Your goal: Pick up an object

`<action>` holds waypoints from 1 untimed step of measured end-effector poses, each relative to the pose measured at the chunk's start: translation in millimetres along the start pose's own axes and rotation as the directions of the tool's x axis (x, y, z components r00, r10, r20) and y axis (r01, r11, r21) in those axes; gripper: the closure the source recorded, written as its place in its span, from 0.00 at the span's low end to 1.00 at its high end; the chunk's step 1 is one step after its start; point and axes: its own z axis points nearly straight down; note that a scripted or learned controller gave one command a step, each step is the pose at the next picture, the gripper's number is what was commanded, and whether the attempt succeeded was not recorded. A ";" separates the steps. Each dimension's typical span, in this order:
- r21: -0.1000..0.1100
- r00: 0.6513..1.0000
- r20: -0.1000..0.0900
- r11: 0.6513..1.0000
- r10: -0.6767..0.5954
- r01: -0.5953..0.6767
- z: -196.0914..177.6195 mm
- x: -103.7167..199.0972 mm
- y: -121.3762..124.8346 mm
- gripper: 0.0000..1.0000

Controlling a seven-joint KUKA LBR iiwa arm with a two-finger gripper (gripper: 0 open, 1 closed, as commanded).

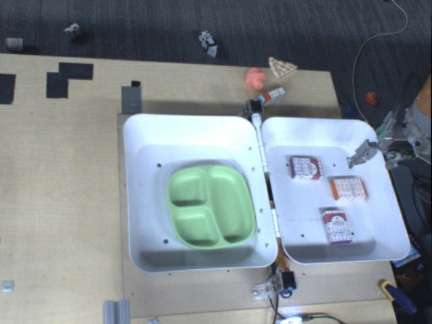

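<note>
Three small packets lie in the right bin [378, 248]: a red-and-white one [305, 168] at the back, an orange one [348, 188] in the middle and a dark red one [336, 225] towards the front. My gripper [375, 156] hangs over the bin's back right corner, up and to the right of the orange packet. It is open, with nothing between its fingers. One grey finger [362, 153] points left and down towards the packets. The arm [415, 130] comes in from the right edge.
A green divided plate [210, 205] lies in the left bin [145, 181]. Behind the bins on the bench sit a pink ball [255, 78], a wedge-shaped toy [282, 67] and a small tube [271, 97]. A cable [368, 46] loops near the arm.
</note>
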 end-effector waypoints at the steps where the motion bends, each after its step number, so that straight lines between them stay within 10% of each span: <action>1: -0.011 1.000 0.002 1.000 0.002 -0.002 113.7 19.9 36.7 0.00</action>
